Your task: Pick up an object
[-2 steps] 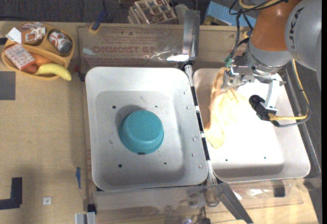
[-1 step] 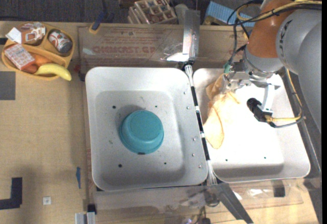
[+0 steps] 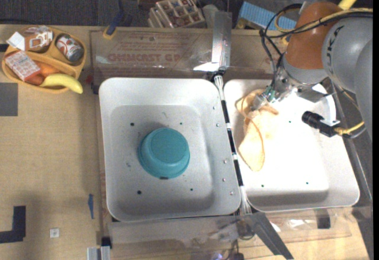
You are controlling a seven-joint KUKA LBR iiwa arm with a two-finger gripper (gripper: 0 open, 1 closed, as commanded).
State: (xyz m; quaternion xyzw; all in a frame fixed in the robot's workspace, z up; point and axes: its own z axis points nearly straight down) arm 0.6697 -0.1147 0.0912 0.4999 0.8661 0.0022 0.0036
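The gripper (I can't tell its state) sits at the upper end of the limp tan cloth, whose long axis trails down-left from it in the right bin

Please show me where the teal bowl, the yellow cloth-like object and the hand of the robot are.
Teal bowl (image 3: 164, 152): camera view, on its upturned base, left bin.
Yellow cloth-like object (image 3: 253, 145): camera view, on its lower lobe, right bin.
Hand (image 3: 265, 99): camera view, at the fingertips, over the object's upper end.
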